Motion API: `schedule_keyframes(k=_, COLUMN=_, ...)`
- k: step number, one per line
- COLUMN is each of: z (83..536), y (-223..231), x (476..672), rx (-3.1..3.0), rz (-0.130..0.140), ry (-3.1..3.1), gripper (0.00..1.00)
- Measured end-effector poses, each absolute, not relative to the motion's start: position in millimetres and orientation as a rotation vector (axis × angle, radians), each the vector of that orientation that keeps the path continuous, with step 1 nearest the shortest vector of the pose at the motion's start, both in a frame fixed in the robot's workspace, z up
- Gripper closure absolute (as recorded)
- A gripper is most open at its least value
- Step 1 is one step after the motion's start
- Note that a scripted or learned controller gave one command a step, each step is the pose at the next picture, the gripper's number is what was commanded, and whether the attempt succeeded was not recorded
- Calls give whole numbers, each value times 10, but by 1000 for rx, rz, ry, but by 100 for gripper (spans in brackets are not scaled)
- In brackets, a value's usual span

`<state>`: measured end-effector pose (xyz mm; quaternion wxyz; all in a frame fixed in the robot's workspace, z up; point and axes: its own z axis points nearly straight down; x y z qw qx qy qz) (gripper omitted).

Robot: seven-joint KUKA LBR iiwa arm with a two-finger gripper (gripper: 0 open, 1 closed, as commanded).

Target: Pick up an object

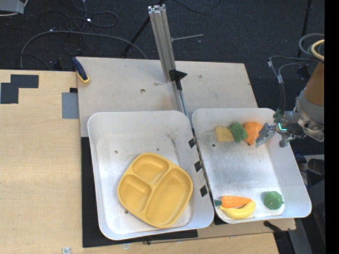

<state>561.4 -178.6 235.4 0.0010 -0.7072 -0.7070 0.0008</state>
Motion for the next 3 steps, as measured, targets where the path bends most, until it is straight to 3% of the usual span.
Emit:
schedule_keyframes(k=1, z=2361, y=-1787, x=5618, rx=-2221, rz=1, ry=-2221, gripper=0)
schedule_keyframes(k=3, z=1142, y=-1733, x=5641, rx=-2216, rz=6, ry=-2216, gripper=0)
